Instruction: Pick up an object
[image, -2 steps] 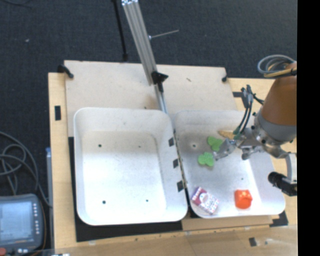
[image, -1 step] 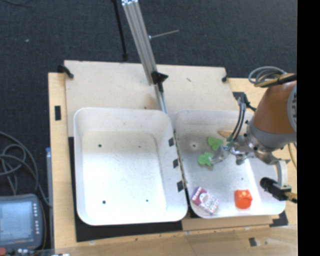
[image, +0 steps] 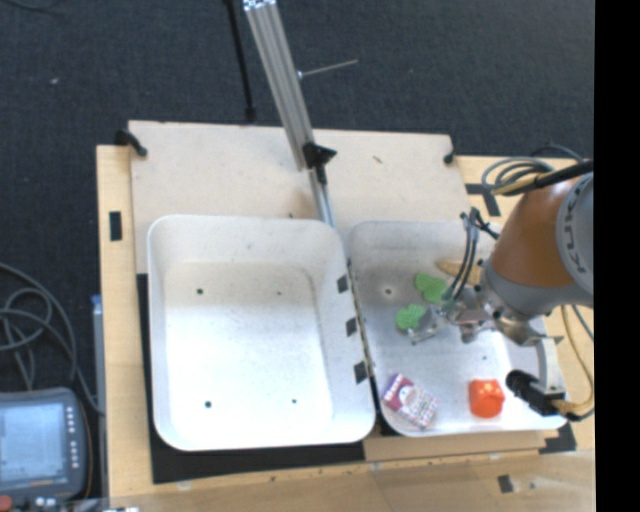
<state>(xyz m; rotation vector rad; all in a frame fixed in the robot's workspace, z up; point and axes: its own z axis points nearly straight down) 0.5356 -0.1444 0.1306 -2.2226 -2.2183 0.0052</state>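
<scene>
Two white bins: left bin (image: 250, 330), right bin (image: 400, 250). One arm (image: 535, 250) bearing one gripper (image: 445, 325). Two green pieces: upper (image: 432, 288), lower (image: 409, 319). One orange object (image: 487, 398). One red-and-white packet (image: 411, 401). One tan object (image: 452, 267), partly hidden by the arm. One metal pole (image: 285, 90). One screen (image: 38, 445). One bench (image: 250, 170)

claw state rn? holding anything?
Claw: low in the right bin, next to the green pieces. Open or shut cannot be told from this view, and no object shows between its fingers.
</scene>
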